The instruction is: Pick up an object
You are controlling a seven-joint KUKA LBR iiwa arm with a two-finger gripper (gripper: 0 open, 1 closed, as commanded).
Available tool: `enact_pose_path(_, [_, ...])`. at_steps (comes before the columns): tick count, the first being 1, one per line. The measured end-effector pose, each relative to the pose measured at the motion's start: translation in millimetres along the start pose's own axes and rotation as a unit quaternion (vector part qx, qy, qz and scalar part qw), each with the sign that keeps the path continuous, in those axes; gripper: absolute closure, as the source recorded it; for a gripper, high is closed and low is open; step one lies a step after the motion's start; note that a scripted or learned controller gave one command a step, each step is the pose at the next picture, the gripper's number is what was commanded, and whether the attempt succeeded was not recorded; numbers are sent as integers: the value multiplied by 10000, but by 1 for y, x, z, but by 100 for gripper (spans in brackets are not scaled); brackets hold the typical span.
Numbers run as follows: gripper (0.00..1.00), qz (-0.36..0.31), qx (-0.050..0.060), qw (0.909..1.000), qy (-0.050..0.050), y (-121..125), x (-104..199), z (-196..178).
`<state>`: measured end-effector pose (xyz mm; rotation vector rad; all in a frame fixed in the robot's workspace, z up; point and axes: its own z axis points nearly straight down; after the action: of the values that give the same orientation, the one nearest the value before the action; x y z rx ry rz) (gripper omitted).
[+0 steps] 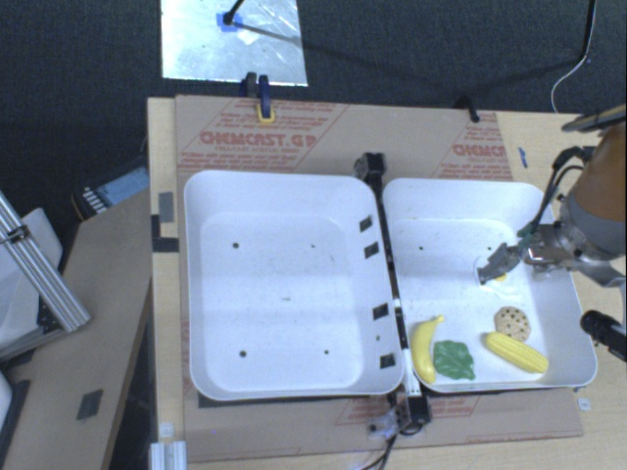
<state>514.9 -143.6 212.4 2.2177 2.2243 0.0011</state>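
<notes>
Nearest the lens, along the right bin's [460, 199] front wall, lie 4 toy foods: a banana [424, 347], a green leafy piece [455, 359] touching it, a corn cob [516, 352], and just behind that a round cookie [510, 321]. Gripper [493, 268] hangs low over mid-bin, reaching in from the right; something small and yellowish shows at its tip, but whether the fingers are apart, together or clamped on it I cannot tell. Risk, as I judge it: if that is a true grasp it looks like a shallow tip pinch, and smooth, hard-looking plastic could slip out on the lift. Banana and corn are curved and glossy, likely to roll from a closing pinch; the cookie is flat and speckled, hard to get under; the leaf looks matte and crinkled. Left bin [279, 189] is smooth white plastic with rounded corners.
</notes>
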Motion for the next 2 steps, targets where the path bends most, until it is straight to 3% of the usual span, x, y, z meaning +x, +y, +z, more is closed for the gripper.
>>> enact_pose_path(1, [0,-48,-33,10000,10,-27,83,-72])
enact_pose_path(2, [0,-37,-85,10000,6,-26,123,-198])
